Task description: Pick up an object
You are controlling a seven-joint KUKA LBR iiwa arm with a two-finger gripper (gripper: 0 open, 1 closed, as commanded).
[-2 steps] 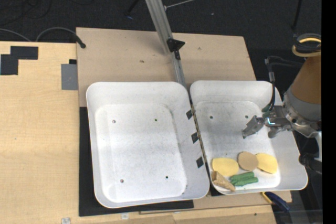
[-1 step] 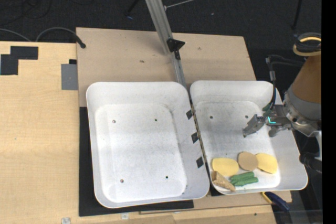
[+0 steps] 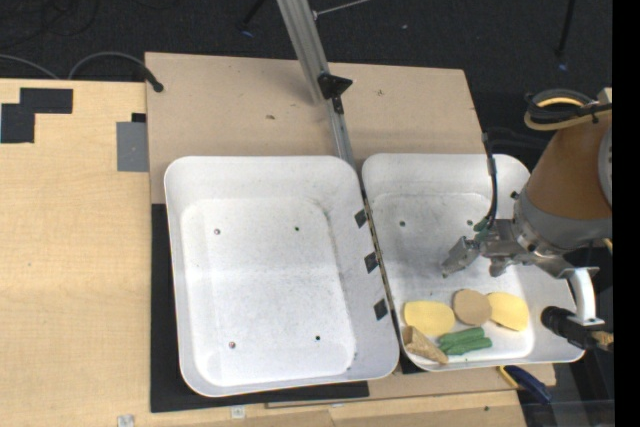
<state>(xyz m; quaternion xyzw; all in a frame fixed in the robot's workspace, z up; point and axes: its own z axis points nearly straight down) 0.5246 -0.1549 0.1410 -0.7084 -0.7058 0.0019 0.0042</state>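
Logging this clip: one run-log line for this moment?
gripper: above right bin, nothing seen held | objects: clustered at near edge | left bin

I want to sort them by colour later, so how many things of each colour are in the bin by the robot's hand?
Yellow: 2, one on the left and one on the right
Brown round piece: 1
Green piece: 1
Tan piece: 1
Total: 5, all at the near end of the right bin.

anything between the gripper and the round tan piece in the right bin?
No. In the camera view the gripper hangs above the round tan piece; between them lies just bare white floor of the right bin.
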